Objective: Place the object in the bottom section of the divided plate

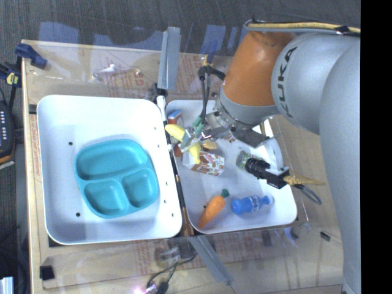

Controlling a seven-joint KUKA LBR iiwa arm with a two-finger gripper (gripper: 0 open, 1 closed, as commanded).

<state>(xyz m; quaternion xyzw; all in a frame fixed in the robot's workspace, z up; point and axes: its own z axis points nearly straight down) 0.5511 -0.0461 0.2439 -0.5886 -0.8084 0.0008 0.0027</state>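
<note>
Clutter was the main hazard: the gripper [197, 133] sat low in the right bin [288, 216] among a banana [174, 131], a snack packet [208, 163] and other bits packed close, so a grab could catch 2 items or slip. Whether it gripped anything I could not tell. The blue divided plate [116, 176] lay in the left bin [55, 112], with open floor around it, past the 2 bins' touching rims.

Teal divided plate [116, 177]; orange carrot [212, 209]; blue bottle [250, 204]
</note>
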